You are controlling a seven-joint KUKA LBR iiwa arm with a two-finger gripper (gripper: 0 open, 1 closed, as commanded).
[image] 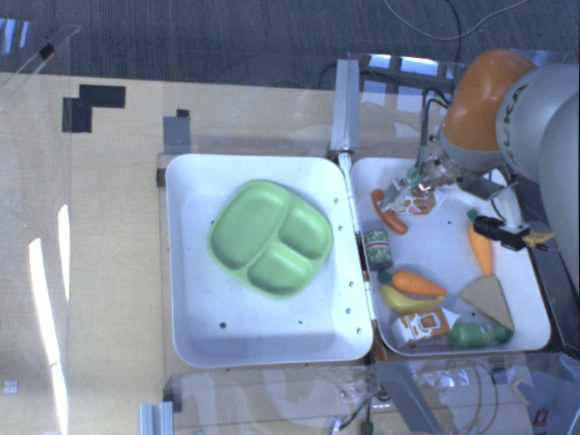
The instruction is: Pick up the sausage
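**Gripper low over the sausage in the right bin**

The gripper (410, 187) hangs in the upper left part of the right bin (535, 333), directly above the red sausage (390, 216), which lies slanted on the bin floor near the wall shared with the left bin (186, 270). Whether the gripper is open or closed cannot be told; nothing is seen gripped. A white and red packet (419, 205) lies just beside the sausage. Further down the same bin lie a small can (376, 246), a carrot (418, 284), a banana (405, 301) and a green bottle (478, 335). The left bin holds a green divided plate (270, 236).
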